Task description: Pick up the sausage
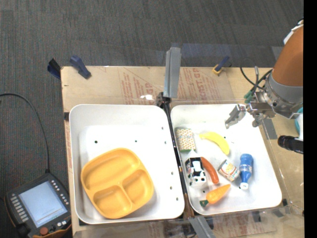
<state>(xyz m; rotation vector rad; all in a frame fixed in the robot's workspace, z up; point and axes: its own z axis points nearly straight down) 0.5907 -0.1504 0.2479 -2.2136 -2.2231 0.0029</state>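
Note:
The sausage (209, 170) is a short red-orange link lying at a slant in the middle of the right bin (262, 148). It rests against the right side of a black-and-white cow-patterned carton (196, 172). My gripper (245, 117) hovers over the bin's upper right part, above and to the right of the sausage and well apart from it. Its fingers (233, 117) are spread open with nothing between them.
Around the sausage lie a banana (217, 142), a checkered box (185, 139), a small packet (229, 170), a blue bottle (245, 169) and a carrot (217, 195). The left bin (79, 118) holds a yellow divided plate (117, 182).

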